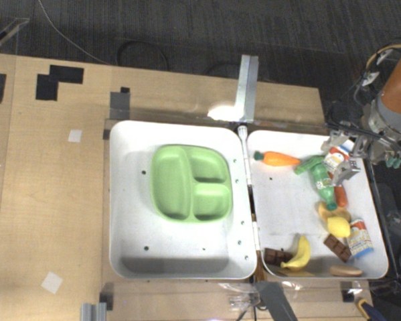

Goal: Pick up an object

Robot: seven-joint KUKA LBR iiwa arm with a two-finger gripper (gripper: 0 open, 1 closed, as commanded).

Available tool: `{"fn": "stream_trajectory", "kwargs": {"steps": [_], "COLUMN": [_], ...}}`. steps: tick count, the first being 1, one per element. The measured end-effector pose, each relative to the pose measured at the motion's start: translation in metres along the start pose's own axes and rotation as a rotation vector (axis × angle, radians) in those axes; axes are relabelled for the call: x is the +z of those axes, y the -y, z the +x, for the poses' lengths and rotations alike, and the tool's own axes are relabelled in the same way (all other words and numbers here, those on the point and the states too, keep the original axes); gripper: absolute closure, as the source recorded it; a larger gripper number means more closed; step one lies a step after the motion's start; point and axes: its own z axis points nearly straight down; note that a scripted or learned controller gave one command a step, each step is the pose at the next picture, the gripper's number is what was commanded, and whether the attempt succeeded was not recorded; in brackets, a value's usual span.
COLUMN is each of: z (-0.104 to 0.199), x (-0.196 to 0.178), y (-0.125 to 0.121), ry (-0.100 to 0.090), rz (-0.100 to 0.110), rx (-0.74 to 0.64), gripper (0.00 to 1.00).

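The gripper (343,157), its opening impossible to judge, was positioned directly above the green bottle (318,172), whose long axis was laid diagonally.

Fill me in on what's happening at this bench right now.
A grey robot arm reaches in from the right, its pincer hanging over the far corner of the right bin, close above a green bottle. That bin also has a carrot, a banana and a lemon. The left bin has a green divided plate. Nothing is visibly picked up yet.
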Motion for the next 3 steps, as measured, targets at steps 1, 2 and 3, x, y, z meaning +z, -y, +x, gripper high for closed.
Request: {"fn": "stream_trajectory", "kwargs": {"steps": [1,2,3], "z": [0.020,0.075,0.124], "x": [0.106,0.114,0.113], "y": [0.022,-0.014,-0.008], "ry": [-0.007,0.004,0.007], "rz": [-0.003,0.001,0.003], "rx": [-0.142,-0.047,-0.016], "gripper": [0.00,0.00,0.00]}}
